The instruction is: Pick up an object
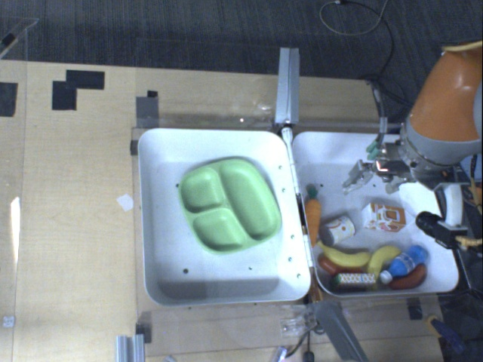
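The gripper (367, 173) hangs over the right bin (332, 153), jaws apart, seemingly empty. Below it, a small carton (386, 216), banana (353, 258) and bottle (403, 264) crowd together; a descent could clip neighbours and slip off.

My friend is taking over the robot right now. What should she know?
Gripper: open, holding nothing, above the bare upper part of the right white bin.
Things: orange carrot, small white-and-orange carton, yellow banana, blue plastic bottle lie crowded at the right bin's near end. Green three-section plate sits in the left white bin.
Done: nothing picked up yet.
Left: lower onto one object, grip it, lift it.
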Controlling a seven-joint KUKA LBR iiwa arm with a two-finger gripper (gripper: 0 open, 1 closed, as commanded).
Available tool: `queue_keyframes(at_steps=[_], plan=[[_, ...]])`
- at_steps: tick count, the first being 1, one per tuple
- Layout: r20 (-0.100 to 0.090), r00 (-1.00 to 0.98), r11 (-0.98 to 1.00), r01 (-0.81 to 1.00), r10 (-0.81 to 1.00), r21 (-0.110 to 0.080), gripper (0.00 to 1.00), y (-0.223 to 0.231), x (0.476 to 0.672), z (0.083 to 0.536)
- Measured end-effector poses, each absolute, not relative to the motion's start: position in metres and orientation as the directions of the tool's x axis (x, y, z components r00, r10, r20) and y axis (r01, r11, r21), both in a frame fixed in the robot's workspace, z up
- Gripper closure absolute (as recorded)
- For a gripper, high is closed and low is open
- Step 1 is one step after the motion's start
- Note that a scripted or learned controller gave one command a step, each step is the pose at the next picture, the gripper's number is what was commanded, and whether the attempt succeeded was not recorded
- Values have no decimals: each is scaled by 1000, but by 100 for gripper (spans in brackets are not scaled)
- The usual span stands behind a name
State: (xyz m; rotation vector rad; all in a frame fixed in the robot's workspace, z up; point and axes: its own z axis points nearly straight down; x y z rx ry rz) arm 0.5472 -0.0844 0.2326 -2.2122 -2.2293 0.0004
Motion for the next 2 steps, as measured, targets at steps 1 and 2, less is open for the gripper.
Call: queue_keyframes(at_steps=[1,2], plan=[[1,-13,13,1000,1000,0,100,-83,550,241],[-2,-107,107,994,994,3,100,-112,573,322]])
